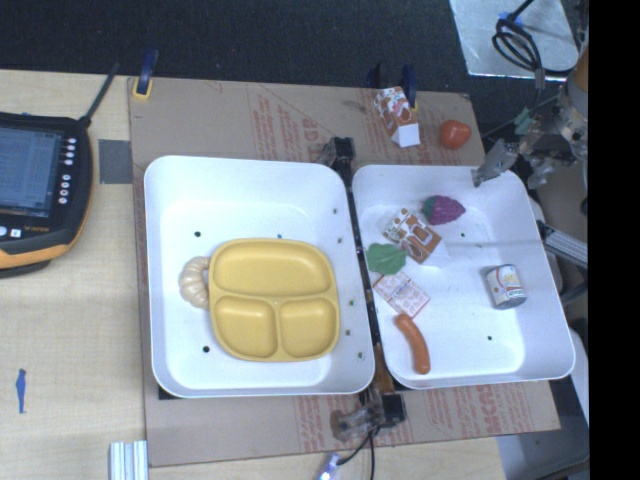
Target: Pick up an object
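One hotdog (412,343) lies lengthwise toward the camera in the right bin (535,368), well below the claw (510,158); claw's spread unclear.

A pale wooden bench top (70,368) is seen from above at a slant, covered in the middle by a brown cardboard sheet (260,118) printed with faint red lettering. Beyond the bench's far edge a dark carpeted floor (250,18) is visible — nearly black, with a light grey patch (480,18) at the upper right. Even, soft lighting is cast over everything, and shadows are kept faint.
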`<move>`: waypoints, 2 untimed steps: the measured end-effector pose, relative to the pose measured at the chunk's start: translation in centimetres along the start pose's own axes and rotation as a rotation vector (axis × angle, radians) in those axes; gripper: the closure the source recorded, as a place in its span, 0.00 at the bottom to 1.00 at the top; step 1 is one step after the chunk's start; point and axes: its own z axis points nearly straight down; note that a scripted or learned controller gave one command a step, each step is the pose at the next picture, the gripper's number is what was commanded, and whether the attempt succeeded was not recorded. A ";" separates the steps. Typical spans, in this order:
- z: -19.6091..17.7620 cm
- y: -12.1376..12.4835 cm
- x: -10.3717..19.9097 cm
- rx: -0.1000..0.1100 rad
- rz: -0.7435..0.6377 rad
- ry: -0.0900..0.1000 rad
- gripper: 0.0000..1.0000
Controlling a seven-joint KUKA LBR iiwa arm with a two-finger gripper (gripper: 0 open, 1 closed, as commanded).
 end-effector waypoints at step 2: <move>15.4 -0.4 -0.2 0.006 0.000 0.002 0.00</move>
